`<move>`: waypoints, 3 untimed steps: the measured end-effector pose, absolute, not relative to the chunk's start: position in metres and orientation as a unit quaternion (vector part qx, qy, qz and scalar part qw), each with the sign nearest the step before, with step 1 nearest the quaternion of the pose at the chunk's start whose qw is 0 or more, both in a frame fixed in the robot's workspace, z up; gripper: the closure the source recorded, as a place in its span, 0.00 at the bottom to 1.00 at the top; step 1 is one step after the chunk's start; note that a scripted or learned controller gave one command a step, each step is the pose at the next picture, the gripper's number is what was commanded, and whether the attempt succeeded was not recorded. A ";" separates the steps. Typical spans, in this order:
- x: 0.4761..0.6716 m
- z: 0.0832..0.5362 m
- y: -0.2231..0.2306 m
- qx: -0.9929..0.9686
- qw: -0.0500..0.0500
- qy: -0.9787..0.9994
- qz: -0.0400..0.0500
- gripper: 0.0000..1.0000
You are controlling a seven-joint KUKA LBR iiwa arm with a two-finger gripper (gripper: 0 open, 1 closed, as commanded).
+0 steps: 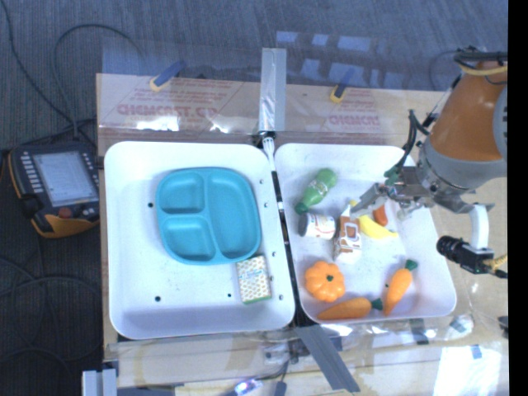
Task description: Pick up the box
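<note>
Carrot frontmost; box (left bin) well apart from tool.

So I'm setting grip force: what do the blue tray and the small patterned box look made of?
The blue tray looks like moulded plastic with a smooth matte finish: one even colour, rounded dividers. The box in the left bin seems printed cardboard, judging by flat faces and a fine green pattern, though it's too small to be sure.

A blue plate, a green-speckled box, an orange pumpkin, two orange carrots, a green bottle, white bins.
</note>
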State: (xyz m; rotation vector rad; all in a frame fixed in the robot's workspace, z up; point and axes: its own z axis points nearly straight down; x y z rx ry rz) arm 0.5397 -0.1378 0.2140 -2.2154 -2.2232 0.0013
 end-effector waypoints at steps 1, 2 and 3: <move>0.493 0.274 -0.085 -0.679 0.001 -0.734 0.000 0.00; 0.493 0.274 -0.085 -0.679 0.001 -0.734 0.000 0.00; 0.493 0.282 0.005 -0.648 0.000 -0.762 0.001 0.00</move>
